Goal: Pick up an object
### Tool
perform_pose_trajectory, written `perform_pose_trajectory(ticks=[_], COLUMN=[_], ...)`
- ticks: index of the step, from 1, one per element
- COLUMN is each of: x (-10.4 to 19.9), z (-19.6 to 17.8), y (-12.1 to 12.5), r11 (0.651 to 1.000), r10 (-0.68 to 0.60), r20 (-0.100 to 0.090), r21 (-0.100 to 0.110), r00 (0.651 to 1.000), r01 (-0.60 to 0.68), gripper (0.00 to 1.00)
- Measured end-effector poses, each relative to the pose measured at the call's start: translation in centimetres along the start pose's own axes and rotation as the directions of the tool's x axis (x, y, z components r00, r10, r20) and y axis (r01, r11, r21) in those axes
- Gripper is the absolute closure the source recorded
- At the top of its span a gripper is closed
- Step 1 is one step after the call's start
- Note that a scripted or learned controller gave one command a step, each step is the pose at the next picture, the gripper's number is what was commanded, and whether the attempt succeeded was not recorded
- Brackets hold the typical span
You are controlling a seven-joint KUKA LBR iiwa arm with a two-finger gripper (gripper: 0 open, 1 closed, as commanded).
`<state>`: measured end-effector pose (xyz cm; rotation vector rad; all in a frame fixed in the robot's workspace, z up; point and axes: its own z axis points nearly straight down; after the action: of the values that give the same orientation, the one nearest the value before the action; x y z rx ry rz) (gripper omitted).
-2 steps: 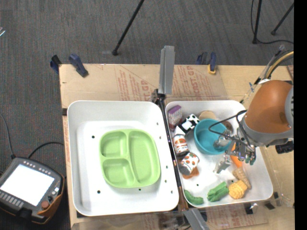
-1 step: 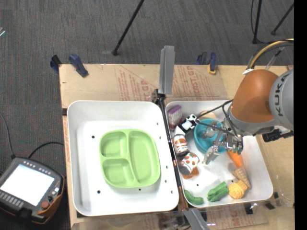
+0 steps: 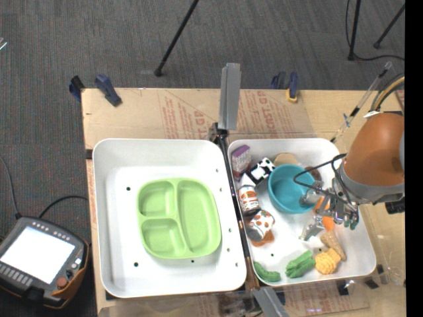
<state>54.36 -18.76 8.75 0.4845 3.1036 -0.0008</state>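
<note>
the arm [image 3: 373, 157], grey with its orange band, reaches in from the right of the frame and hangs over the right bin [image 3: 362, 240]. its gripper [image 3: 322, 220] sits low in the right-centre of that bin, just right of a teal bowl [image 3: 288, 189]; whether it is spread or pressed together cannot be told, and nothing can be seen pinched in it.

the objects to pick lie in the right bin. along its left side, from top to bottom: a purple box [image 3: 240, 158], a black-and-white spotted piece [image 3: 264, 168], a small brown jar [image 3: 248, 199] and a toppled cup with an orange rim [image 3: 260, 226]. along the lower edge lie two green toy vegetables [image 3: 299, 264], a yellow corn cob [image 3: 326, 262] and a tan piece [image 3: 334, 244] just below the gripper.

the left bin [image 3: 115, 177] holds a light green divided plate [image 3: 178, 218] in its middle. a tablet-like pendant [image 3: 36, 255] lies at the lower left of the frame.
</note>
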Motion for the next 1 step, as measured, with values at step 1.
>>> perform_pose_trajectory(ticks=[1], x=[-0.31], z=[-1.31], y=[0.31], r11=[1.0], r10=[-0.004], r20=[0.01], r21=[-0.005], r00=[1.0], r01=[0.004], gripper=[1.0])
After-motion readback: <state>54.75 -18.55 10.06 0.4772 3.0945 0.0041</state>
